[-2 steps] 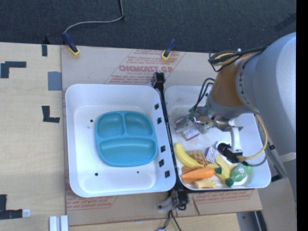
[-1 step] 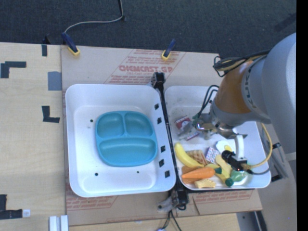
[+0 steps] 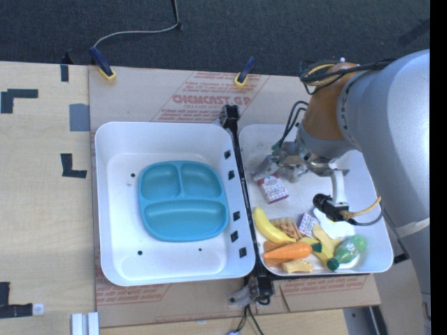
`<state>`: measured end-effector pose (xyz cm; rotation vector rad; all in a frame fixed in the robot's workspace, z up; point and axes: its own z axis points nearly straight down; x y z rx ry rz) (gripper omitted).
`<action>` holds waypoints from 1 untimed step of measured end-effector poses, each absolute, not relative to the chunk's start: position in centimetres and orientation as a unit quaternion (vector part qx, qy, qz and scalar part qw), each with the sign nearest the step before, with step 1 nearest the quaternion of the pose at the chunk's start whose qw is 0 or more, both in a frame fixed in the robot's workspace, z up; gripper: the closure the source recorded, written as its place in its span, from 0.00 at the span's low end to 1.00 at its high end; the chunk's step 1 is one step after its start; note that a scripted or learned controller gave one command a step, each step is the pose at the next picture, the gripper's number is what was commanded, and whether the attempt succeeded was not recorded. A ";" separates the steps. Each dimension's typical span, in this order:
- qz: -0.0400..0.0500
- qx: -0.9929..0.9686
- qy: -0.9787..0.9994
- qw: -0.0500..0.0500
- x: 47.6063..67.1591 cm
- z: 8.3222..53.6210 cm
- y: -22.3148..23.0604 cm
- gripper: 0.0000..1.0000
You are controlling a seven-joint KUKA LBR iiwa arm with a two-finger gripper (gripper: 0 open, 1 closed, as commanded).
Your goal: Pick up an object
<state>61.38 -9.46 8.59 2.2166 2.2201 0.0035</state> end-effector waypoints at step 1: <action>0.000 0.706 0.708 0.002 61.3 9.5 -9.5 1.00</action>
